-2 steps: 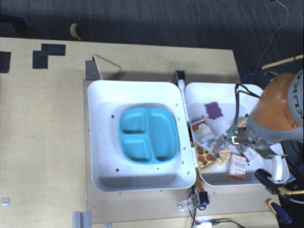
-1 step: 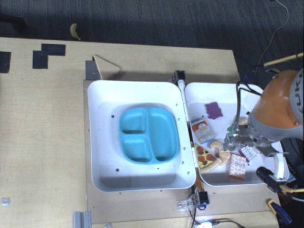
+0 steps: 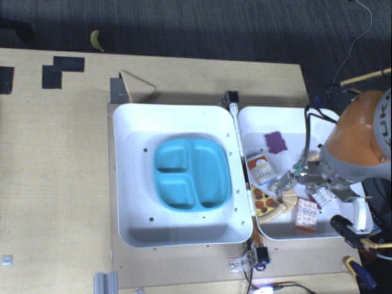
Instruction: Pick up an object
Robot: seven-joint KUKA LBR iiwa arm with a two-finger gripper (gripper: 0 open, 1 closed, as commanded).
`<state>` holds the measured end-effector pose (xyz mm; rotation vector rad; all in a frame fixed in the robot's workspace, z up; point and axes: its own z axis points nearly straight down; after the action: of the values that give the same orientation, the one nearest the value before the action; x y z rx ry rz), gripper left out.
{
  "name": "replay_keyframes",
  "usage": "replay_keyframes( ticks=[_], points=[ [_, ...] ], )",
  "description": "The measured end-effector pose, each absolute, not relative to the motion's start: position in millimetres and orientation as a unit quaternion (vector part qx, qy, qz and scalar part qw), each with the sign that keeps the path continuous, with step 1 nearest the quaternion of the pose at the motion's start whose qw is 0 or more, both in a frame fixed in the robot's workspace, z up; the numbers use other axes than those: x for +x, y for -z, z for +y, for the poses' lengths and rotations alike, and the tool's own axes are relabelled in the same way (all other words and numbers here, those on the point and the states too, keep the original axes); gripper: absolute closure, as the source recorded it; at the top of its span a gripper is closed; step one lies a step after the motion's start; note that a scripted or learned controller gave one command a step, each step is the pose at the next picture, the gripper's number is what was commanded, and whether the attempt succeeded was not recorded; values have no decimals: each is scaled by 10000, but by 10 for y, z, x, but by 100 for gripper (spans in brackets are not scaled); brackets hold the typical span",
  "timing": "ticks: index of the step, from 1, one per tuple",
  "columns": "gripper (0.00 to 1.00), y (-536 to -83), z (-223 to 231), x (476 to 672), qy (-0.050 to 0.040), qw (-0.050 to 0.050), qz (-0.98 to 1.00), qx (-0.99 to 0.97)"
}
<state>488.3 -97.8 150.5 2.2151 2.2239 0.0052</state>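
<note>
the pick is looking barely begun: the hand (image 3: pixel 293 179) is hanging low in the right bin (image 3: pixel 288 118), over the small carton (image 3: pixel 262 169) and pizza slice (image 3: pixel 267 204), and i cannot tell its state (too blurred). nothing is visibly lifted. the left bin (image 3: pixel 131 164) is holding a blue divided tray (image 3: pixel 191 173).

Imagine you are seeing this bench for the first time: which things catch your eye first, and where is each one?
The bright blue divided tray stands out most, lying in the middle of the left white bin. Next comes the arm's orange band at the right, above the right bin, where the gripper reaches down among small items: a purple piece, a toy pizza slice and small printed packets.
</note>
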Motion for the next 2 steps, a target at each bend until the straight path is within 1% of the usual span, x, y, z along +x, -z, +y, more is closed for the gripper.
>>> replay_keyframes(
  ticks=[1,2],
  points=[
    [0,-918,-961,4928,-55,90,7074,7067],
    [100,-1031,-939,4956,-88,100,7080,7061]
  ],
)
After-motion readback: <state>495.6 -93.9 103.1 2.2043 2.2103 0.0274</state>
